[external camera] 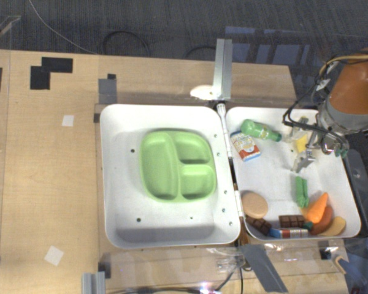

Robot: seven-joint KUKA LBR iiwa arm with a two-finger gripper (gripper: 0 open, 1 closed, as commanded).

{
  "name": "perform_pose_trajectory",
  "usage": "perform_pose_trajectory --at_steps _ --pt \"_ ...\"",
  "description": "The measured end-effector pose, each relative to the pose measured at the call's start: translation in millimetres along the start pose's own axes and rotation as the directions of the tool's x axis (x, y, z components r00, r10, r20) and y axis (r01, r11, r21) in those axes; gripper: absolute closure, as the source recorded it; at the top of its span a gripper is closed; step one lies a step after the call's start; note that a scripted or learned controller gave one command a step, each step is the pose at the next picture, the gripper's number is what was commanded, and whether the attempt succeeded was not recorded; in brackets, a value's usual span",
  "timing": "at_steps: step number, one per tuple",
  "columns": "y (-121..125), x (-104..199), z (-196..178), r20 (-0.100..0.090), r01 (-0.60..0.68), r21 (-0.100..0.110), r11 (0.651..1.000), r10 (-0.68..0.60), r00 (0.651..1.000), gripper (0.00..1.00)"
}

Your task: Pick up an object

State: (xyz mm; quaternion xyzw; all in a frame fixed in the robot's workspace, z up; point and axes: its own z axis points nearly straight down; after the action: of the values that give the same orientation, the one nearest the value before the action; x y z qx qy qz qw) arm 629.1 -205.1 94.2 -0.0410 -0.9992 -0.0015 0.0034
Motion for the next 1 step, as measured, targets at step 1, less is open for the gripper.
perform_pose_trajectory --at_steps 1 --pt "33.5 66.7 4.7 0.020 0.199 0.008 0.980 -0.199 0.980 0.00"
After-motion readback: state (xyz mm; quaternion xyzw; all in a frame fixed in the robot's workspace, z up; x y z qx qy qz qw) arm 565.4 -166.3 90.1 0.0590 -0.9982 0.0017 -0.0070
